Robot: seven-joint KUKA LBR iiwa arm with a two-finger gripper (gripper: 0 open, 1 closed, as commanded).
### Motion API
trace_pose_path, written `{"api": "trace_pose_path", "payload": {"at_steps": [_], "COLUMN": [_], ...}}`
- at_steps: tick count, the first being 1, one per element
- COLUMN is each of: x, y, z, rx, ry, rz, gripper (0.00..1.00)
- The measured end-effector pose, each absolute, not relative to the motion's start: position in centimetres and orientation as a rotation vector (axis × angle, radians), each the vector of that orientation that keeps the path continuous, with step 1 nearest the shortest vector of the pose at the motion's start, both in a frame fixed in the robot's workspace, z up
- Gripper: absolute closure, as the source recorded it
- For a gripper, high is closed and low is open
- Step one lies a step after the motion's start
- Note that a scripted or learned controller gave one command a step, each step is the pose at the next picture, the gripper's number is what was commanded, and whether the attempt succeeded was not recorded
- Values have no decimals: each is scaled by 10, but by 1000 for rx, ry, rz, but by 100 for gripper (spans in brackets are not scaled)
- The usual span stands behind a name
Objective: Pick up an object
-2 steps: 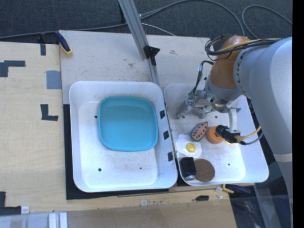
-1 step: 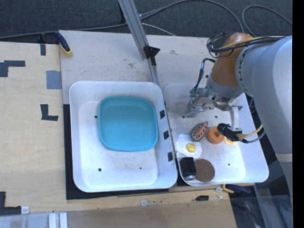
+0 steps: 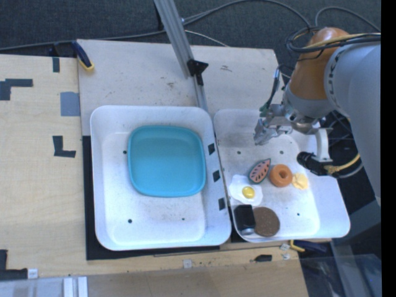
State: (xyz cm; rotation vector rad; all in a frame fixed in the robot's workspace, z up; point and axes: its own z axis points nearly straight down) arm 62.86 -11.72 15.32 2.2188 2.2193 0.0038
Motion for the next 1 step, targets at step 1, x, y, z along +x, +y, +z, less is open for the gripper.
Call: {"api": "trace_pose_path", "payload": {"at_steps": [1], "x": [639], "y": [-116], "z": [206], "rx": [2219], "ry": [2220], "rz": [3], "gripper": [100]}}
